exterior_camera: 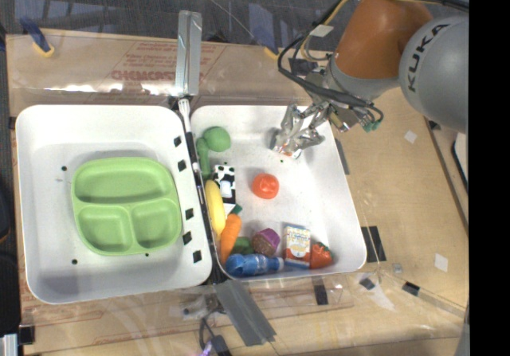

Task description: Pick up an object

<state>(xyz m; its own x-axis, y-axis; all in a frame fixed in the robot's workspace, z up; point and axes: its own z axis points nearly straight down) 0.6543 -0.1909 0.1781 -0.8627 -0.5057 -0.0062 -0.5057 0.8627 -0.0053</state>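
Just hand point(292, 142) above right bin point(335, 187)

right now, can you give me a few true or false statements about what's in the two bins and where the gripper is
1. A green divided tray lies in the left bin. True.
2. The gripper hangs over the left bin. False: it is over the upper part of the right bin.
3. The small orange-red ball sits apart from the pile of toys along the right bin's left and lower sides. True.
4. The banana lies on the green tray. False: it lies in the right bin, by the divider.
5. The carrot lies just below the banana. True.
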